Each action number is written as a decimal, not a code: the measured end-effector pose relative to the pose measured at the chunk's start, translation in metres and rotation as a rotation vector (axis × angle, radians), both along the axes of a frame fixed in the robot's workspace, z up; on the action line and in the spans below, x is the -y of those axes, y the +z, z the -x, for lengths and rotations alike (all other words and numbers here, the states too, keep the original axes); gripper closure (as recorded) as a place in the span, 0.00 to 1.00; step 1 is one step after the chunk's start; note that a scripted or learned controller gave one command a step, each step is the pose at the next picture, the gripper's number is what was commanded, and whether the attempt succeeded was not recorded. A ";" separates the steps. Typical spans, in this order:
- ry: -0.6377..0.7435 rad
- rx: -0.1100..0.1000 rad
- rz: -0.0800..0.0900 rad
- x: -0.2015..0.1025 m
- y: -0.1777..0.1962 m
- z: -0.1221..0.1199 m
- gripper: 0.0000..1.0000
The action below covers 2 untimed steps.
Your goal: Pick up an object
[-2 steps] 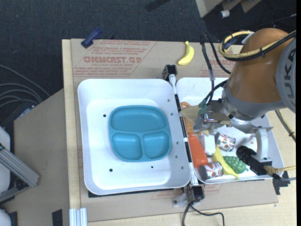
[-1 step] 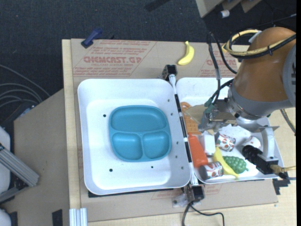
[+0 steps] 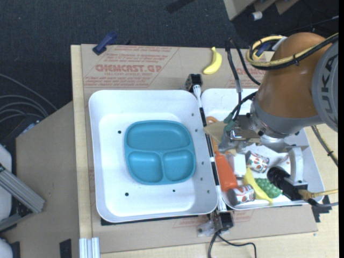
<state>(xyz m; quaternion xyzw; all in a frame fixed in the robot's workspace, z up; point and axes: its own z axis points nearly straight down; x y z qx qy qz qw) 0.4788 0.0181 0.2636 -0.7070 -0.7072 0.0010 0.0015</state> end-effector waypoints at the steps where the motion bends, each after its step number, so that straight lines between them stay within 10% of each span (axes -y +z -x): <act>1: -0.001 0.000 0.000 0.021 -0.001 0.000 1.00; 2: 0.000 0.001 0.001 0.006 0.000 0.000 1.00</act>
